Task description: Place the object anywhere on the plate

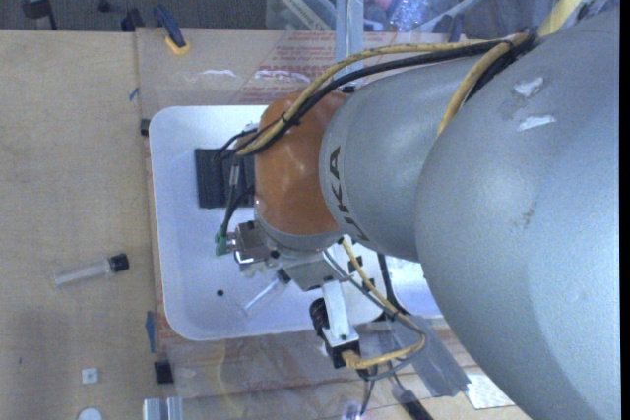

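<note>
We record one pincer (260,291), hung low inside the white bin (182,241) presumably to pick, its state something we cannot tell; one black flat piece (210,177), probably the task's object, lying unheld up-left of the pincer.

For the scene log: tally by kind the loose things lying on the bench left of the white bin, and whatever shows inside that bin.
Syringe-like tube: 1
Small square tag: 1
Black flat rectangular object in the white bin: 1
Total: 3
</note>
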`<action>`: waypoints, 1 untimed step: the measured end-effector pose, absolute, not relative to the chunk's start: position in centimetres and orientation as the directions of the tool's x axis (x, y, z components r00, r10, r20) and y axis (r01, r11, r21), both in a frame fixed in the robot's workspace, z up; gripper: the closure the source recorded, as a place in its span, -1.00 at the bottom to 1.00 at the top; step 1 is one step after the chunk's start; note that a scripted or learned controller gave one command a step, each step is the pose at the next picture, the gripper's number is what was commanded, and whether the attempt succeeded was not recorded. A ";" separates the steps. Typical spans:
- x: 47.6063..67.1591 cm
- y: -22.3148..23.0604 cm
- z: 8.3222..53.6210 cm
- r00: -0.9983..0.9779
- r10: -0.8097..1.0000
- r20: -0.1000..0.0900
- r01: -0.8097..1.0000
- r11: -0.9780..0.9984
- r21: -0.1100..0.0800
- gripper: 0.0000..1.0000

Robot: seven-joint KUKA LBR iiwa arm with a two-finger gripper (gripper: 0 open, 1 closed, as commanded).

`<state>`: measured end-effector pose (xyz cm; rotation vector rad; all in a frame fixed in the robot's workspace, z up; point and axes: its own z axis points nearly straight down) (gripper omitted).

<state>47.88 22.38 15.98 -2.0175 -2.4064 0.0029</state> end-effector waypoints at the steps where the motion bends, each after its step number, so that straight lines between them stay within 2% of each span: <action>1: 52.2 20.9 26.4 -0.556 0.831 -0.001 0.831 0.556 0.001 1.00</action>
